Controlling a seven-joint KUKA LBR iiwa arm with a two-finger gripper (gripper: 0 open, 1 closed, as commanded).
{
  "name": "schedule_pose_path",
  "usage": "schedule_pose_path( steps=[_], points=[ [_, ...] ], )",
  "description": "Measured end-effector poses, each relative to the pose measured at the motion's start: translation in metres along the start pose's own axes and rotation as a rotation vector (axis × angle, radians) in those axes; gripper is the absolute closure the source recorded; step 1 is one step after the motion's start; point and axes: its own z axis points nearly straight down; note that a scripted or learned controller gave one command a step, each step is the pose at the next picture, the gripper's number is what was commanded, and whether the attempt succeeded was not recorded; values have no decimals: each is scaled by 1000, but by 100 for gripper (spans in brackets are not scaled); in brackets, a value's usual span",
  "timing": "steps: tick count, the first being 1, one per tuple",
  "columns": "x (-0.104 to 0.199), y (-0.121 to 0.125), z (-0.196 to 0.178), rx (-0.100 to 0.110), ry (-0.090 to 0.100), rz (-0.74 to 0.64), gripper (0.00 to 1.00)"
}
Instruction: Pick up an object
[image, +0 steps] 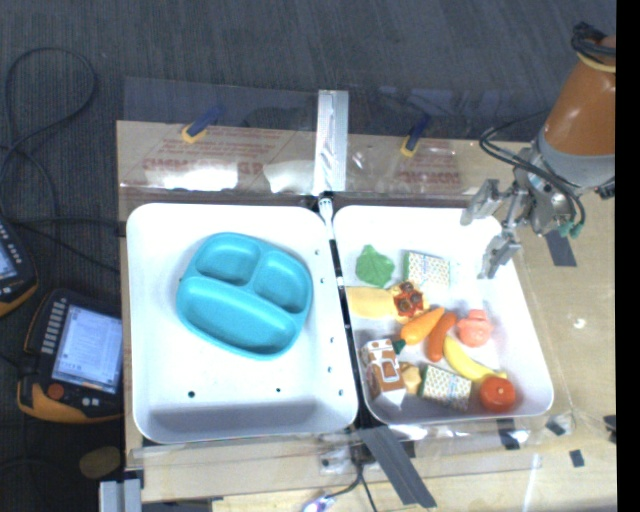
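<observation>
Several toy foods lie in the right bin (530, 320): a green leafy piece (375, 265), a patterned box (427, 268), a yellow block (368, 302), an orange carrot (420, 325), a pink piece (476, 327), a banana (465, 362) and a red tomato (497, 393). My gripper (487, 235) hangs over the bin's far right corner, above and to the right of the patterned box. It is open, with nothing between its fingers and no toy touching them.
The left bin (150, 380) holds a blue divided plate (245, 292). A ridge (335, 300) separates the two bins. A brown and white toy (382, 365) and a second patterned box (443, 385) lie near the right bin's front wall. Cables hang beside the wrist.
</observation>
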Motion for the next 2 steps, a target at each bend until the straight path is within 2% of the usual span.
schedule_pose_path(
  steps=[1, 2],
  points=[
    [-24, 22, 121, 1, 2, 226, 0],
    [-26, 24, 111, 5, -4, 222, 100]
  ],
)
